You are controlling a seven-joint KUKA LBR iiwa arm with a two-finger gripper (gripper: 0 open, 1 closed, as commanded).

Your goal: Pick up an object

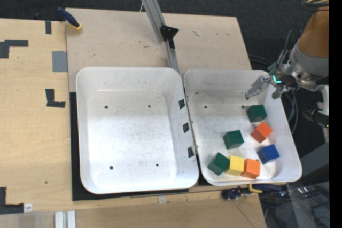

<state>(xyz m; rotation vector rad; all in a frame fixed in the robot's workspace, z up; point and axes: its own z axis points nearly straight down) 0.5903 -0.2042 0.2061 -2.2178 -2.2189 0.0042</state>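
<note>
Claw [264,88] spread apart, holding nothing, above right bin [214,88] (glossy white), seven matte cubes [234,139] below

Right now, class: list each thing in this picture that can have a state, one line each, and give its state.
gripper: above the right bin's far side, holding nothing.
right bin: holds seven blocks.
green block: lies apart, nearest the gripper.
orange block: lies loose, tilted.
yellow block: touches a green and an orange block in a row.
left bin: upright on the bench.
</note>
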